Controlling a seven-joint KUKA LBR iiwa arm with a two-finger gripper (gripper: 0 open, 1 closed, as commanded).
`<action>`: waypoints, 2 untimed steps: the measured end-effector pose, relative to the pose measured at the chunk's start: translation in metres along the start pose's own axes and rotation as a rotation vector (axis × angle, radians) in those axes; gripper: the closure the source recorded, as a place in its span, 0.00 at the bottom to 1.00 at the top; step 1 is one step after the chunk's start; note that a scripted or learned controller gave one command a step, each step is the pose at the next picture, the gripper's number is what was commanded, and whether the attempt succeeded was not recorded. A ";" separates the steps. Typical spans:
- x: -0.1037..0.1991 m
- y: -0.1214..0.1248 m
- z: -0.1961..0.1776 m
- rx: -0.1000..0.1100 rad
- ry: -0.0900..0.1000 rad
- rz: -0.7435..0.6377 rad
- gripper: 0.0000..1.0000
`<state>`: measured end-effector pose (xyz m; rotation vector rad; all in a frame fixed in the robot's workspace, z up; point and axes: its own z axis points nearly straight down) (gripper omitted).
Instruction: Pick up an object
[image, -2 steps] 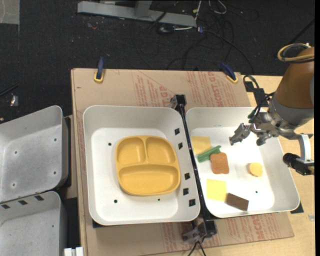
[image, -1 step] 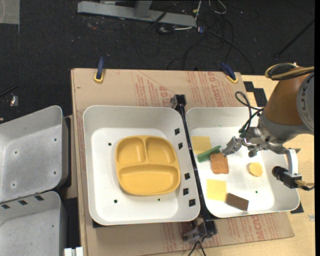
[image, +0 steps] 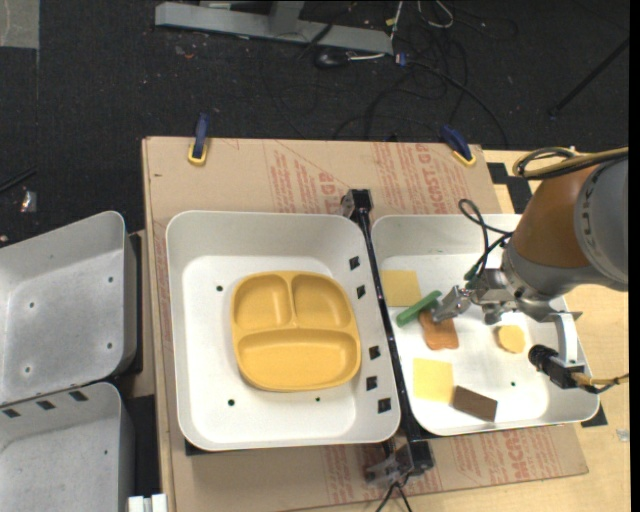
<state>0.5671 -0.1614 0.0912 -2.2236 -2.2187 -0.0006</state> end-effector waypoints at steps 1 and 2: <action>0.000 0.002 -0.013 -0.005 -0.001 -0.001 1.00; 0.011 0.004 -0.068 -0.005 -0.002 -0.006 1.00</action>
